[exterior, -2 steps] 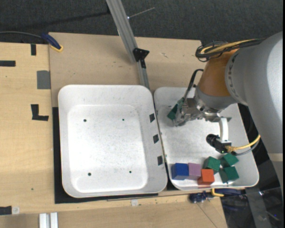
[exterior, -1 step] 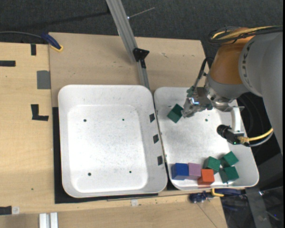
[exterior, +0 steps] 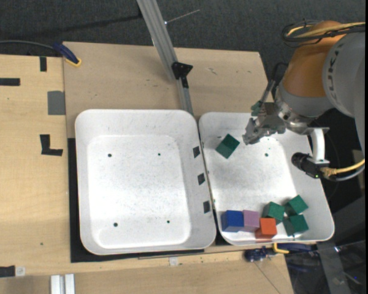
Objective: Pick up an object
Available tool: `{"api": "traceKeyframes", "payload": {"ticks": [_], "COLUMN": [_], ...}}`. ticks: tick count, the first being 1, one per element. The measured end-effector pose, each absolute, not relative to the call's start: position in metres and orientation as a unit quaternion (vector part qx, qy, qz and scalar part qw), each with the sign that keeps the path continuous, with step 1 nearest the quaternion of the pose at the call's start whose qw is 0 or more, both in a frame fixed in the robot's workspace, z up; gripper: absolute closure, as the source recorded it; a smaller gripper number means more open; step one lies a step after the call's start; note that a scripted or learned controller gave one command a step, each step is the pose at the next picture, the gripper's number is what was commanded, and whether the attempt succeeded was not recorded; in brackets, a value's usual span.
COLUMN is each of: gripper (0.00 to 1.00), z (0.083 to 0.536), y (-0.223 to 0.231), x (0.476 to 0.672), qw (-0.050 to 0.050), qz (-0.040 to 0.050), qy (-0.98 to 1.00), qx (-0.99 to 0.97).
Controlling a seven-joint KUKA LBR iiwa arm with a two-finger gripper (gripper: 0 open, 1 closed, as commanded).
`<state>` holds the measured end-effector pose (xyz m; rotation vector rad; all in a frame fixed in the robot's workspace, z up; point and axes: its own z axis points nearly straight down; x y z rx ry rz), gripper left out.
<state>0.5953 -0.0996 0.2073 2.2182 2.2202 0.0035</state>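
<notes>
In the camera view, the tool [exterior: 256,131] hangs over the upper part of the right bin [exterior: 281,164], and I cannot tell how it is set. A green block [exterior: 227,146] lies just to its left, on its own near the bin's upper left. More blocks crowd the bin's lower edge: a blue block [exterior: 233,220], a purple block [exterior: 251,219], an orange block [exterior: 267,226] and three green blocks [exterior: 286,213], while the left bin [exterior: 138,179] sits beside it on the desk [exterior: 24,164].
</notes>
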Motion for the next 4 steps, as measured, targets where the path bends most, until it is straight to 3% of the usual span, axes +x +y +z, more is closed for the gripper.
{"api": "traceKeyframes", "payload": {"ticks": [1,4], "gripper": [1.00,1.00], "z": [0.235,0.222], "y": [-0.099,0.065], "x": [0.596,0.620], "qw": [0.001,-0.001], "qz": [0.0007,0.0005], "qy": [0.708,0.710], "qx": [0.707,0.704]}}
